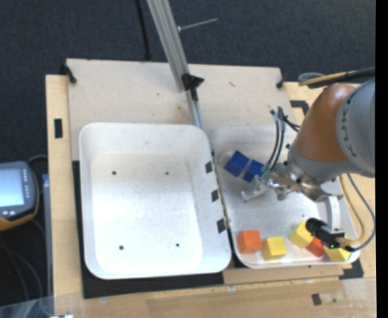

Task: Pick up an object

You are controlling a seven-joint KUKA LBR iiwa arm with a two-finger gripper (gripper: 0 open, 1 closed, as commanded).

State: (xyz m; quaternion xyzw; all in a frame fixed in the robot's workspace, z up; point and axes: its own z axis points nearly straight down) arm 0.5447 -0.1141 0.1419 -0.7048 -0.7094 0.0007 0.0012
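The right bin (247, 139) holds a blue block (243, 165) near its middle. Along its front edge lie an orange cube (249, 241), a yellow cube (274, 247), and a yellow and red cluster (311, 238) at the front right. My gripper (255, 192) reaches in from the right and sits low over the bin floor, just in front of the blue block. Its metal fingers (250, 195) point left, and nothing shows between them.
The left bin (147, 197) stands beside the right one. A slanted aluminium bar (170, 42) rises from behind the bins. The arm's orange band (323, 128) and cables hang over the right bin's right side. A small screen device (4, 191) lies off the bench to the left.
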